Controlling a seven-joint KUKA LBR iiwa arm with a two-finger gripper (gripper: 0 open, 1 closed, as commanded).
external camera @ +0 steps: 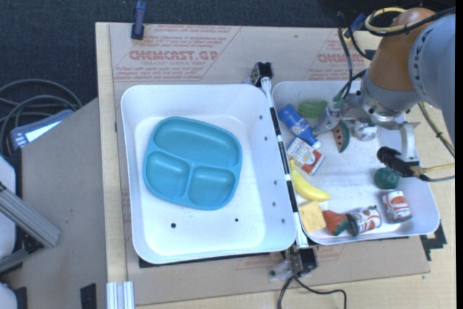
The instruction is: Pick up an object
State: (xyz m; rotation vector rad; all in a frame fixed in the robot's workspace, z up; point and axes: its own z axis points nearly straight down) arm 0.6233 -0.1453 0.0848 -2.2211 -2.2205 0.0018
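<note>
The right bin (352,181) holds several small items. My gripper (346,119) hangs low over its back part, below the grey wrist and orange band. A watermelon slice (341,139) lies just under and in front of it. A green piece (312,109) and a blue bottle (296,123) sit to its left. A small carton (304,154), a banana (308,187) and a yellow cheese wedge (312,216) line the bin's left side. I see nothing lifted off the bin floor.
A red toy (334,222), two cans (366,219) (396,205) and a dark green object (387,177) lie along the right bin's front and right. The left bin (181,236) holds a blue divided plate (192,163). Cables trail by the arm.
</note>
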